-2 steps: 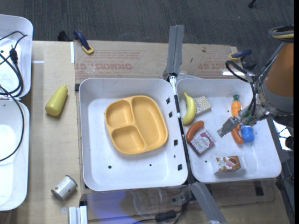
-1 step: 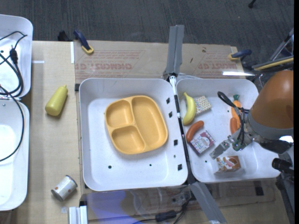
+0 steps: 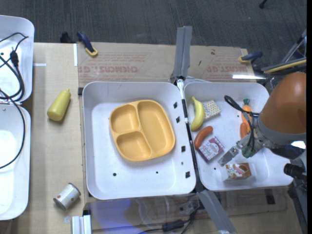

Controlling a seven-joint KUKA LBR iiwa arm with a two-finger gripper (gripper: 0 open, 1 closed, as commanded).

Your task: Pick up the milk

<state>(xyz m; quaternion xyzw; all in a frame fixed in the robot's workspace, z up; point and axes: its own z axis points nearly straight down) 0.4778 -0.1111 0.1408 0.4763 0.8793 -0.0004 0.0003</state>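
The pincer (image 3: 233,155), state indeterminate, hangs over the right bin (image 3: 214,179) between two small cartons (image 3: 210,148), positioned for descent; which carton is milk cannot be determined.

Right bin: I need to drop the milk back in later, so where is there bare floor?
Right bin: bare floor along the front wall left of the carton, and at the back right. Crowded on the left: banana, sausage, pink box. The pincer hovers mid-bin. The left bin has room around the yellow plate.
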